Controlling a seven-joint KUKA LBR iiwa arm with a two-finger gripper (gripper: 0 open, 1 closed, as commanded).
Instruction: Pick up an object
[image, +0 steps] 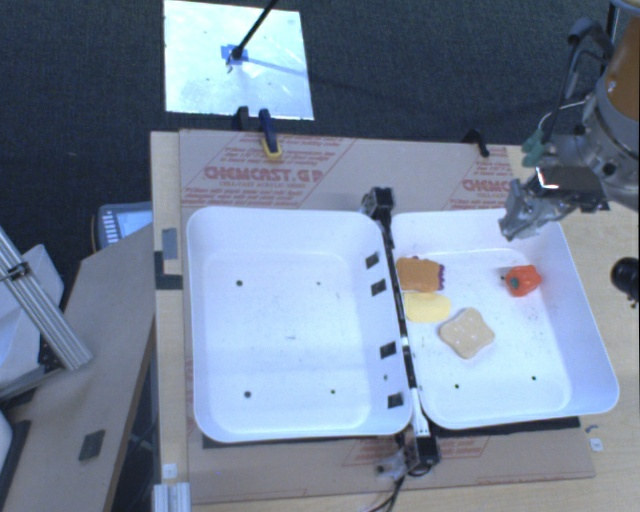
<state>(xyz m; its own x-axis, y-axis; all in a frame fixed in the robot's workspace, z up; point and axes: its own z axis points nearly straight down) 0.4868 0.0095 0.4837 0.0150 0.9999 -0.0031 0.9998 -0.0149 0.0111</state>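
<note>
Four small things lie in the right bin (590, 385). An orange-brown block (419, 274) with a purple edge sits near the divider. Just below it lies a flat yellow piece (428, 308), and below that a tan toast-shaped piece (466, 333). A red-orange piece (521, 280) with a green spot rests further right. My gripper (522, 217) hangs above the bin's far rim, up and slightly right of the red-orange piece, apart from it, with nothing seen in its fingers.
The left bin (200, 330) lies beside the right one, joined by a black clipped divider (392, 310). Both rest on a brown board (290, 170). A shiny metal plate (238, 60) lies at the back, and an aluminium rail (40, 310) at the left.
</note>
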